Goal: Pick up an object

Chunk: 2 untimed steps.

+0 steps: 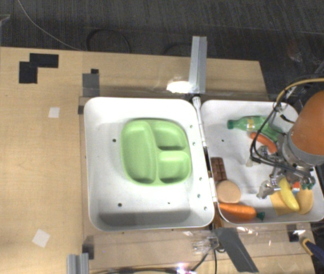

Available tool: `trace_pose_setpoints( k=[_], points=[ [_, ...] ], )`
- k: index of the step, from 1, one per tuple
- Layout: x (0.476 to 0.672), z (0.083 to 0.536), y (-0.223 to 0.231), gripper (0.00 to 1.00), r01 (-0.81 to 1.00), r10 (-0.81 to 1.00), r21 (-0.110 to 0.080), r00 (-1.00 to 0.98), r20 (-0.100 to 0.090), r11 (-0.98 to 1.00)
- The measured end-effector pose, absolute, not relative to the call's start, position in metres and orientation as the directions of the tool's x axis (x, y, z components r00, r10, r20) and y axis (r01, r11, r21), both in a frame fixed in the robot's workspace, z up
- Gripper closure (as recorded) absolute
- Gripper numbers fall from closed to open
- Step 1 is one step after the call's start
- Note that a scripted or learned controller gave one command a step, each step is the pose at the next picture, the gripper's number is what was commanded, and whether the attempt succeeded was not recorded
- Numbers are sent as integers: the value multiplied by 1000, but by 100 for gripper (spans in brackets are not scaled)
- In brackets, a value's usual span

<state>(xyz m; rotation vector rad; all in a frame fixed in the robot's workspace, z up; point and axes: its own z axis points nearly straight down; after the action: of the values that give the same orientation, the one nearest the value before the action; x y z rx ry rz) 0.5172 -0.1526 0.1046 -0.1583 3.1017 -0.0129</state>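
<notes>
The right bin (230, 108) holds several toy foods. A yellow banana (288, 202) lies at its front right corner, and an orange carrot (237, 212) lies along the front wall. A round tan bun (229, 192) sits just behind the carrot. A brown chocolate bar (218, 167) rests by the left wall. A green bottle (248, 123) lies at the back, with a red-orange item (264, 142) beside it. My gripper (287, 182) hangs directly over the banana, low in the bin. The arm's orange band (320, 124) hides part of the bin's right side.
The left bin (102, 153) holds a light green divided plate (155, 151). A metal post (198, 64) stands behind the seam between the two bins. Bare wooden bench (31, 164) extends to the left.
</notes>
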Motion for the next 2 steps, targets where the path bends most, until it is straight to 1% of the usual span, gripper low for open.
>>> trace_pose_setpoints(
  k=[1,2],
  points=[
    [527,90,-160,0,-87,-87,-3,-996,-14,996],
    [590,90,-129,0,-6,-6,0,-1000,-17,1000]
  ],
)
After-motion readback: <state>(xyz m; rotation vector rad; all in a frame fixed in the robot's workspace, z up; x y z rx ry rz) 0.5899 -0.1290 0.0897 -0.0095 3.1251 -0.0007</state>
